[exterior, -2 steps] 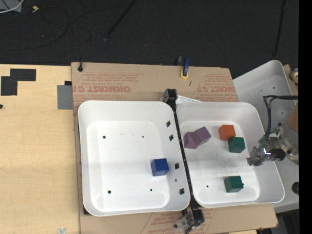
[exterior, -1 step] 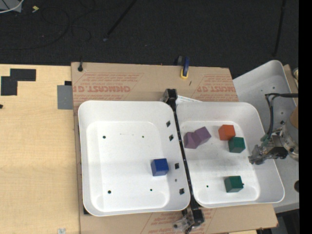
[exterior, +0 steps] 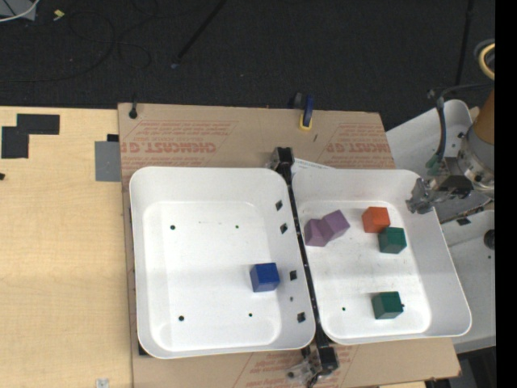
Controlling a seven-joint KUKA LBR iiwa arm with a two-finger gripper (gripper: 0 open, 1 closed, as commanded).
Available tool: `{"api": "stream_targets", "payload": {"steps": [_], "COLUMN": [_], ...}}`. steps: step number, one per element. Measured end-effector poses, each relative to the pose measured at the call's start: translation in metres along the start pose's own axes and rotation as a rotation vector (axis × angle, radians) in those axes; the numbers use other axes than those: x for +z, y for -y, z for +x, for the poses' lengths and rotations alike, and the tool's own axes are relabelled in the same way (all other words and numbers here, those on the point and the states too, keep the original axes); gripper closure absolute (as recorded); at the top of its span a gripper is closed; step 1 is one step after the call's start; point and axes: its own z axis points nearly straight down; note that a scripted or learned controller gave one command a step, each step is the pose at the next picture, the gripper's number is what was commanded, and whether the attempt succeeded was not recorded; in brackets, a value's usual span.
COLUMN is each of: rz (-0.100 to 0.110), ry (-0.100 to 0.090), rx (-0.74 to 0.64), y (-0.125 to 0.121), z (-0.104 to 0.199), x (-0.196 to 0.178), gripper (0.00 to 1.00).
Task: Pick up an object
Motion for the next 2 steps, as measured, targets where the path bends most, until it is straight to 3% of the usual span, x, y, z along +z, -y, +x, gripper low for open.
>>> {"api": "stream_targets", "payload": {"steps": [1,2], "rz": [0.004,0.015], "ry": [-0.001,-0.005], "rx": [0.004,0.008], "y": [-0.073,-0.001], "z": [-0.001,-0.024], "x": [-0.017,0.052], "gripper": [1.00,1.00]}}
